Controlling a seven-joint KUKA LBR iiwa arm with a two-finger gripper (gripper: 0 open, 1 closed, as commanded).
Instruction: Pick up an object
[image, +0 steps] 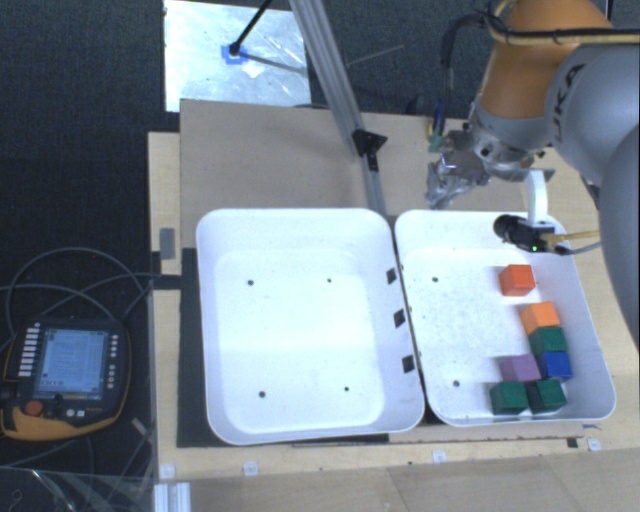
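Dark carpet surrounds a tan bench (270, 150), and at the near left corner a teach pendant (65, 378) lies on the floor with its cable looped around it. On the bench sit two white bins side by side. Nearest the camera, in the right bin (450, 330), blocks crowd along the right wall: a green block (509, 398) and a dark green one (546, 396) at the near corner, then a purple block (518, 368) touching a blue block (556, 365), another green one (548, 340) behind those, and an orange block (541, 316) above it. A red-orange block (517, 280) stands a little apart from that cluster, farther back, with bare floor around it. The left bin (290, 320) shows me nothing but its white floor.

Farther off, my gripper (447, 186) hangs above the back rim of the right bin, toward its left corner, touching nothing and holding nothing; I cannot tell how my jaws stand.

What matters for the pick, as I judge it: every block lies toward the camera and to the right of my hand. The red-orange block is the closest to me and the easiest to close on, since nothing presses against its sides. I would travel right and nearer, then descend.
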